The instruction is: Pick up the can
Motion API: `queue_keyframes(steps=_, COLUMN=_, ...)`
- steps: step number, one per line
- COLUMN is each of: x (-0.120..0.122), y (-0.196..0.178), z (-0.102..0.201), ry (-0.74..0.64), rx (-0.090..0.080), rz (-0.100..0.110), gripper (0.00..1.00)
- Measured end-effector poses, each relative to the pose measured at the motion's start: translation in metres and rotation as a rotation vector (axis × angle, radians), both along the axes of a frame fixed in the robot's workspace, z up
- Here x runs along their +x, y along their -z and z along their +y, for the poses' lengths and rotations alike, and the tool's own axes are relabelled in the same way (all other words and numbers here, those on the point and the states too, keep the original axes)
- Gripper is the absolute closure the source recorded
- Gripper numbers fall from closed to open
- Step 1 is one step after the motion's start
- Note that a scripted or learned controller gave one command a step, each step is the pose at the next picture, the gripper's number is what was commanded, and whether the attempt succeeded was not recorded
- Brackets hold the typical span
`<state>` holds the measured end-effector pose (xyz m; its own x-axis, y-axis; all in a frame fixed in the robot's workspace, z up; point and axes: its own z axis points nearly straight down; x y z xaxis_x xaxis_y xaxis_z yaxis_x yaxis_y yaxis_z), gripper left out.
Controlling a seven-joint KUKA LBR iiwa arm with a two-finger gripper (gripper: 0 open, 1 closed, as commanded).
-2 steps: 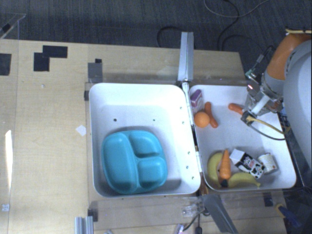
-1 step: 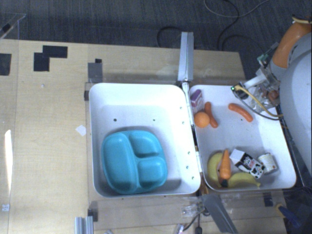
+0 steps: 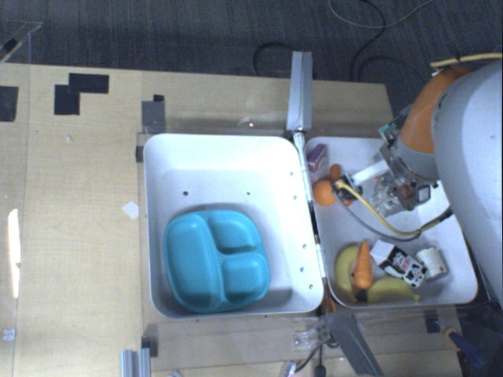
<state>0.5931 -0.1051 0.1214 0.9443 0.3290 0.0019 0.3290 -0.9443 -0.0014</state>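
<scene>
Camera view, slant from above: gripper [image 3: 397, 191] hangs over the right bin [image 3: 464, 293], above the banana [image 3: 369, 287] and well apart from it. Can [image 3: 431, 261], as I judge it, is the small white cylinder lying on its side just right of the banana. A black-and-white packet [image 3: 404, 265] sits between them, touching or nearly touching the can. Carrot [image 3: 361, 265] lies across the banana. Risks: a can on its side may roll away from a closing grip. The packet crowds it, so a descent could catch the packet instead, or pin both. The bin wall is close beyond the can, leaving little room on that side. A yellow cable [image 3: 369, 210] loops from the gripper down toward the banana and could drag on things. Hard to read: the gripper is pale and blurred against the white floor, so I cannot tell whether it is spread or closed. Nothing is visibly held. The can's label is too small to confirm. A purple thing [image 3: 317, 157] far above the banana could also be a can.
</scene>
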Motion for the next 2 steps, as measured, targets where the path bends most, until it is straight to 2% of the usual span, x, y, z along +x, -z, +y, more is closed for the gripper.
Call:
queue_keyframes(steps=1, x=0.008, y=-0.160, z=-0.042, ry=0.044, rx=-0.003, rz=-0.005, gripper=1.00)
queue_keyframes(steps=2, x=0.037, y=-0.201, z=-0.031, ry=-0.077, rx=-0.004, rz=-0.003, gripper=1.00)
